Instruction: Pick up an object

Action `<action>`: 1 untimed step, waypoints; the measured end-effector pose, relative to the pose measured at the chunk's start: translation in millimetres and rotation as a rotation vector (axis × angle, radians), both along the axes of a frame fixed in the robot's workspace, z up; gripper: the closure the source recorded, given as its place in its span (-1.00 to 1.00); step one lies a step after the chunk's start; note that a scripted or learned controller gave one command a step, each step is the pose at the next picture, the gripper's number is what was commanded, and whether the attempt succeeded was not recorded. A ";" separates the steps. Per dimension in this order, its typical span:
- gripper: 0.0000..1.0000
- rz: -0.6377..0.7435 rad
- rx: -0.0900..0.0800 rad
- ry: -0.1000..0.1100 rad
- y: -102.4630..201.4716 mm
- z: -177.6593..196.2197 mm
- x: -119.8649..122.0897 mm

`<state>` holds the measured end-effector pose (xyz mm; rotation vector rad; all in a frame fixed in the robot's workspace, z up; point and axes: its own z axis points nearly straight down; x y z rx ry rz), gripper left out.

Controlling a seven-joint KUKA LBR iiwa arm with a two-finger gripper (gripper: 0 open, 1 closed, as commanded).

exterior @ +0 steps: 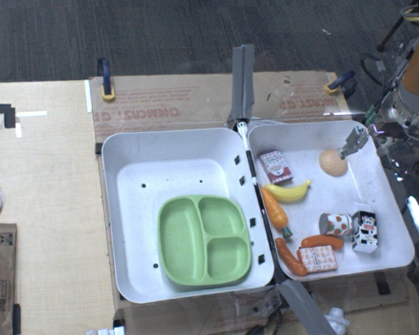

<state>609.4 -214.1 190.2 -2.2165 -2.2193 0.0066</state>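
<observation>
The right bin point(381, 188) holds several small items. A tan egg-shaped ball point(331, 162) lies near its back. My gripper point(351, 145) reaches in from the right and hangs just right of and above that ball, close to it. Nothing shows between its tips. Also in this bin are a red box point(274, 167), a banana point(290, 191), a carrot point(275, 210), a small patterned can point(335, 223), a black-and-white carton point(365, 231), two sausages point(322, 241) point(289, 257) and a flat red packet point(318, 260).
The left bin point(127, 204) holds a green divided plate point(203, 239). A grey post point(243, 83) rises behind the seam between the bins. Clamps point(105, 79) point(340, 84) sit at the back edge. Cables and the arm point(407, 101) crowd the right side.
</observation>
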 end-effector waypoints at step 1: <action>-1.00 0.164 0.001 0.000 85.9 -83.4 3.3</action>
